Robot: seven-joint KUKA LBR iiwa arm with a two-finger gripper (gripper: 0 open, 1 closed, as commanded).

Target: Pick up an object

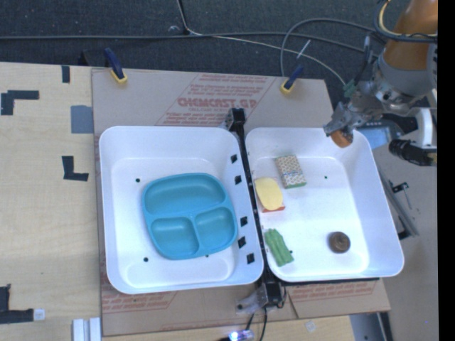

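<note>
Your gripper at two o'clock clamps a small orange piece; its long axis is unclear.

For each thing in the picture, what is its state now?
Blue plate: flat in the left bin.
Patterned block: lying in the right bin.
Yellow soap: lying flat.
Green item: lying near the divider.
Brown disc: lying flat.
Gripper: above the right bin's far rim.
</note>
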